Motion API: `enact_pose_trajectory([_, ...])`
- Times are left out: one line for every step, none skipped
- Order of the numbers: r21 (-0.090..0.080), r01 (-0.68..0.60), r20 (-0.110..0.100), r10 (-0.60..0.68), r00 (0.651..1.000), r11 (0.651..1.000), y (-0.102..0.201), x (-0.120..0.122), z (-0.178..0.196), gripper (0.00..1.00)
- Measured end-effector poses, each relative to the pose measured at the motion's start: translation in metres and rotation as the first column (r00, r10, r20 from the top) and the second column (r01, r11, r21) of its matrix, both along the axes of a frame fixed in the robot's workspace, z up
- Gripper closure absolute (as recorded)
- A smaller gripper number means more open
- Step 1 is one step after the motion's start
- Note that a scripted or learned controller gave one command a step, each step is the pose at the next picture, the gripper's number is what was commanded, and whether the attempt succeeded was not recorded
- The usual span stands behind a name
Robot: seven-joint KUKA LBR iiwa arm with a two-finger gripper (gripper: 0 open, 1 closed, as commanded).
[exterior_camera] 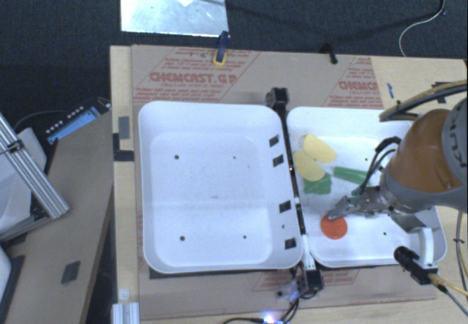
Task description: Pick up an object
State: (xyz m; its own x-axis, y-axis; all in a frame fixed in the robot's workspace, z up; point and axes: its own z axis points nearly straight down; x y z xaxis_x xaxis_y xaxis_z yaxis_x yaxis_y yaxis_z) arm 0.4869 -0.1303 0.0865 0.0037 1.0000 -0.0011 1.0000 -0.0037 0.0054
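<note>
The arm comes in over the right bin (369,125), orange band above the wrist, gripper (344,208) low over the bin floor. Landmark for what follows: the black divider clips (281,162) running between the 2 bins.

Right of the divider, all objects lie in the right bin. Closest to the divider sit 2 pale yellow pieces (313,156), overlapping or touching. Just below them is a green piece (317,185), and a green stick-like piece (349,174) runs further right toward the arm. Lower down, still right of the divider, lies a small red-orange disc (334,227).

The gripper tip is just above and beside the red-orange disc, possibly touching its upper edge. Whether the claw is apart or together cannot be told; the metal at the tip is too small and blurred. Nothing is visibly between it, so no hold is claimed.

Left of the divider, the left bin (212,114) shows a bare white floor.

Judgement: the disc looks like the target, approach phase, grasp not yet made.

Risks:
- Disc is flat and low; the tip may close above it and slide off.
- Tip sits off the disc's centre; closing could push it toward the bin wall.
- The green stick lies near the wrist and may get nudged.
</note>
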Motion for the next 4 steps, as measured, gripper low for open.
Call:
enact_pose_trajectory([-0.001, -0.011, 0.003, 0.011, 1.000, 1.000, 0.044, 0.042, 0.000, 0.00])
enact_pose_trajectory([-0.002, -0.009, 0.004, 0.009, 1.000, 1.000, 0.015, 0.107, 0.022, 0.00])
enact_pose_trajectory([0.000, -0.012, 0.000, 0.012, 1.000, 1.000, 0.016, 0.104, 0.031, 1.00])
enact_pose_trajectory([0.000, -0.010, 0.010, 0.010, 1.000, 1.000, 0.034, 0.091, 0.186, 1.00])
